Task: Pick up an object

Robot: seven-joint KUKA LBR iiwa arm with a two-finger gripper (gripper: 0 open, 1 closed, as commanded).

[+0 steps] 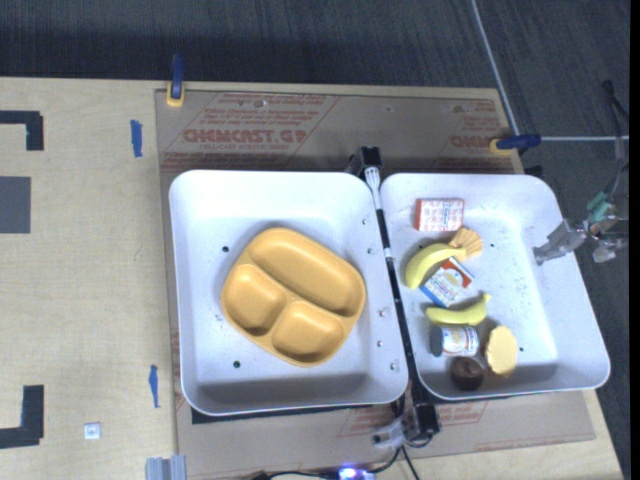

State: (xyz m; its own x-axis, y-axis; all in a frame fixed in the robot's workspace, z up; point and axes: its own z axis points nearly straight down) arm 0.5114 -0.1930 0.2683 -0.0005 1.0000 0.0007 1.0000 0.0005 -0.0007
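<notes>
Two shallow white bins are sitting side by side on a brown sheet (300, 128) that is lying over the pale worktop (80, 268). The left bin (195, 208) is carrying a yellow-orange divided plate (292, 294), which is lying at a slant across the middle of the bin floor with its three compartments facing up.

The right bin (560, 318) is holding the small objects, all crowding toward its left wall. A red and white packet (440, 214) is lying nearest the far rim. Just in front of it an orange piece (466, 240) is resting against the tip of a banana (426, 265), which is curving toward the wall between the bins. A small white, blue and red carton (447, 282) is lying tilted in the crook of that banana and touching it. A second banana (458, 314) is lying crosswise just beneath the carton. Toward the near rim a small can (458, 341) is lying beside a yellow-orange round fruit (501, 350), and a dark round thing (467, 372) is sitting just below the can, touching the fruit; what it is cannot be told.

At the right rim of the right bin a grey metal part, which looks to be the hand (570, 238), is hanging over the bin's edge, well apart from every object. Too little of it is showing to tell whether it is spread or pressed together, and nothing is showing in its grip.
</notes>
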